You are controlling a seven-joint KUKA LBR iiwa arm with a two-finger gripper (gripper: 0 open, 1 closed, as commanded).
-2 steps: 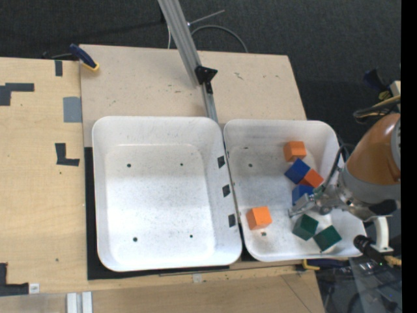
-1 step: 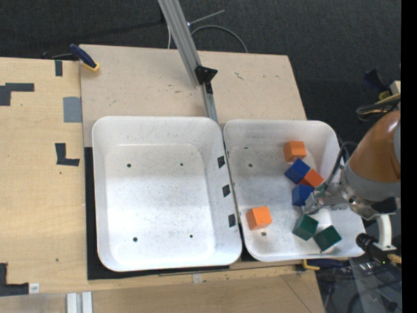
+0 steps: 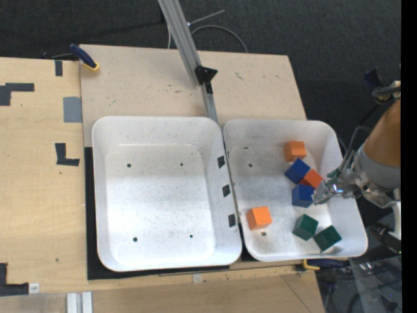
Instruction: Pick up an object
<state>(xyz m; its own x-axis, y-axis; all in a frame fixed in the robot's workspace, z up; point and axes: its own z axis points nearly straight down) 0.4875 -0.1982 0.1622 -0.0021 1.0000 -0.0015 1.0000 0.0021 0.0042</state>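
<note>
Near edge first: two green cubes, one (image 3: 327, 237) by the right bin (image 3: 273, 130) front wall, other (image 3: 304, 227) just left of it, nearly touching. Bad picks, wall blocks one side.

Lone orange cube (image 3: 259, 217) further left on bare bin floor, well apart from everything. Cleanest target if a retarget is allowed: free on all four sides.

Claw (image 3: 324, 194) low over the right bin, tips at the cluster's right side, just beside lower blue cube (image 3: 302, 195). Cannot tell whether clenched or released, tips too small and blurred. Nothing visibly held.

Cluster: lower blue cube touching small orange-red cube (image 3: 313, 178), which touches upper blue cube (image 3: 296, 171). Tightly packed, so a straight descent likely lands a tip on a neighbour and shoves the pile.

Judgement for doing it well:
- Commit to lower blue cube, closest to the tips.
- Align across its free faces, not the face against the orange-red one.
- Centre before closing; off-centre squeeze likely spins it out.
- Lift straight up, away from right wall.

Beyond: another orange cube (image 3: 294, 150), slightly apart from cluster, decent fallback. Left bin (image 3: 104, 132) alongside on the table (image 3: 130, 77).
</note>
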